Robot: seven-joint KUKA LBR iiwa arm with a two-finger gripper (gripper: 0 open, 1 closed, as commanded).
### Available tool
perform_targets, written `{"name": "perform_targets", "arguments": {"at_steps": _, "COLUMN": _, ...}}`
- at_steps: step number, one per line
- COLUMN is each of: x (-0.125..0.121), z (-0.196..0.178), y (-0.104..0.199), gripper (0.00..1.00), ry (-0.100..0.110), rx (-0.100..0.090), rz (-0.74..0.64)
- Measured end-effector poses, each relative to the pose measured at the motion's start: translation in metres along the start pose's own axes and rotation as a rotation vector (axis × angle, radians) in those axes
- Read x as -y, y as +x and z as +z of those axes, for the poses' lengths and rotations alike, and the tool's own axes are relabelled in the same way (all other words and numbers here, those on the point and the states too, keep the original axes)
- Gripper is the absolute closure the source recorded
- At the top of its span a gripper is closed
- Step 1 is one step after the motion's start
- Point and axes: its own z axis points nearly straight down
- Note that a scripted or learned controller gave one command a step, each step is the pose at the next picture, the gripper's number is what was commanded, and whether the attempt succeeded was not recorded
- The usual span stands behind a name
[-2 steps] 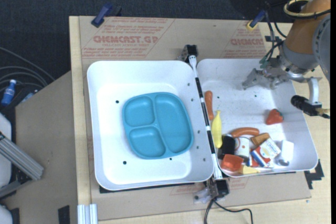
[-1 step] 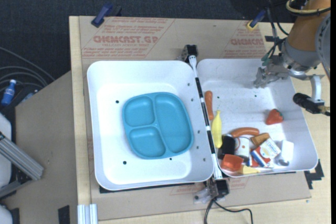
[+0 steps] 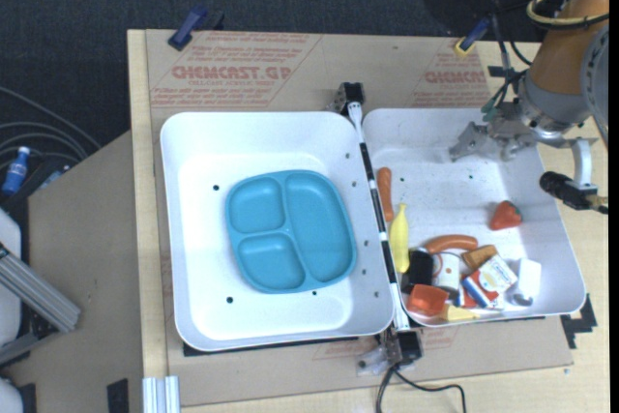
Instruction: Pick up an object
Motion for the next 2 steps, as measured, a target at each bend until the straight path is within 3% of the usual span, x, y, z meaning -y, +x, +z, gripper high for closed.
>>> {"name": "perform_targets", "arguments": {"at_steps": 1, "x": -0.0007, "z": -0.0107, "y": 0.0000, "gripper": 1.00, "ry": -0.002, "rx": 0.001, "rz": 0.000}}
{"name": "perform_targets", "arguments": {"at_steps": 2, "x": -0.0006, "z": -0.0105, "y": 0.0001, "gripper": 0.00, "ry": -0.002, "rx": 0.001, "rz": -0.001}}
